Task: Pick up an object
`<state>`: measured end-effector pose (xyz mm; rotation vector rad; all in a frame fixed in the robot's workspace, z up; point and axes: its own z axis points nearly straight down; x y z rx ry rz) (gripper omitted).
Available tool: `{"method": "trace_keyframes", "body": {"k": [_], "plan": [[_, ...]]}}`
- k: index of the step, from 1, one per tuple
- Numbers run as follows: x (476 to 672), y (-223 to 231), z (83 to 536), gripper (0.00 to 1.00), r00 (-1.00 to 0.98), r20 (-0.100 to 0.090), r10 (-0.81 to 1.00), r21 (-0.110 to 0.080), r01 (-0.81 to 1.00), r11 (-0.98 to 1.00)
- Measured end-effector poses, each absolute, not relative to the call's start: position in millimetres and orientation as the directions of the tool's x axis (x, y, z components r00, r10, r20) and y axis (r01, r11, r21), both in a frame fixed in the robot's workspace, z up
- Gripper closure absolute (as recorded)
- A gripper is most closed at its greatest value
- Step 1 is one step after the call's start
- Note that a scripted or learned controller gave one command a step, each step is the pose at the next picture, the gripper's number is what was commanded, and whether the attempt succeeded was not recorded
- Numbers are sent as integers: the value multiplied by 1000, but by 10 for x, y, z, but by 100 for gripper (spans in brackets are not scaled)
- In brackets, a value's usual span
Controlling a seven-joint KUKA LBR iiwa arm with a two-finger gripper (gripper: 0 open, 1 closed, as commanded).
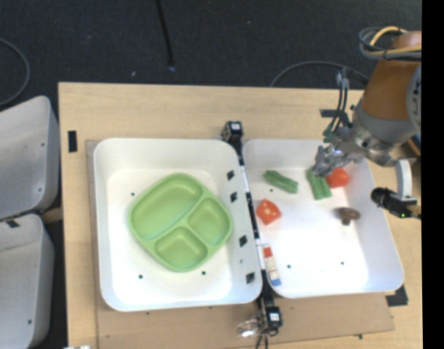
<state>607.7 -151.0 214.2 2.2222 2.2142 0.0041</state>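
The gripper hung over the far part of the right bin, just above a green block and beside a small red object (I could not tell its state). Another green piece, an orange-red object and a brown lump lay near. A green divided plate lay in the left bin.

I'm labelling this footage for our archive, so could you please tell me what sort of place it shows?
Most likely a robotics lab test bench. A robot arm reaches over two white bins on a wooden board, with toy-like items and a green divided plate inside, and cables trail across the dark floor.
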Motion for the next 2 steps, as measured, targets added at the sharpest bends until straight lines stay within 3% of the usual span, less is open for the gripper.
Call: {"method": "trace_keyframes", "body": {"k": [2], "plan": [[6210, -376, 2221, 100, -7, 1, 1000, 1, 1000, 7]]}}
